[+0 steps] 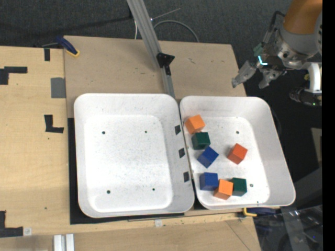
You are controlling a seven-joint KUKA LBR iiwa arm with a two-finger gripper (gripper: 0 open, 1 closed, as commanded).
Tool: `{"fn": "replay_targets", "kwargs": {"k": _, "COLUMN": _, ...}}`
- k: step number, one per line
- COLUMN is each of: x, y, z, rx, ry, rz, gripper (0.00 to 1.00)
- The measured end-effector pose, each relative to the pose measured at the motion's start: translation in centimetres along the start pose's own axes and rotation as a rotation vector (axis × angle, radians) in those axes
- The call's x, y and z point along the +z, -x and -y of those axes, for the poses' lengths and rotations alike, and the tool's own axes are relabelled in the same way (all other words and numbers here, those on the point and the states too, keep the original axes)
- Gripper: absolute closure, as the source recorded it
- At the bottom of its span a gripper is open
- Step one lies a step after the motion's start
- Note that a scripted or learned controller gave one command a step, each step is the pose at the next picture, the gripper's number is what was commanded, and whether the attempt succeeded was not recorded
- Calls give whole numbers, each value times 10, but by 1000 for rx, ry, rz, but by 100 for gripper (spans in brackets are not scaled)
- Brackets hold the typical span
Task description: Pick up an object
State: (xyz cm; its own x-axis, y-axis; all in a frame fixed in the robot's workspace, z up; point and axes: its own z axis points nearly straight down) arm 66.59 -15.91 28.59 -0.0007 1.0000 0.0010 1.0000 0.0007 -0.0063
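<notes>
Jaws (257, 77) spread wide, holding nothing, above the table beyond the right bin's (264, 107) far edge. Seven cubes in that bin: three orange, two blue, two green.

The tan bench (120, 67) bears the left bin (86, 156) and right bin (272, 156), touching.

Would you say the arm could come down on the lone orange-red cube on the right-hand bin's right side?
Probably yes: the orange-red cube sits apart from the other blocks with nothing over it, and the gripper hangs beyond the right bin's far rim.
</notes>
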Motion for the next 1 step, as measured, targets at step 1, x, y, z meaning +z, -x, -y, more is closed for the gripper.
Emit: {"fn": "replay_targets", "kwargs": {"k": 1, "x": -3, "y": 0, "z": -1, "rx": -1, "ry": 4, "rz": 2, "gripper": 0}}
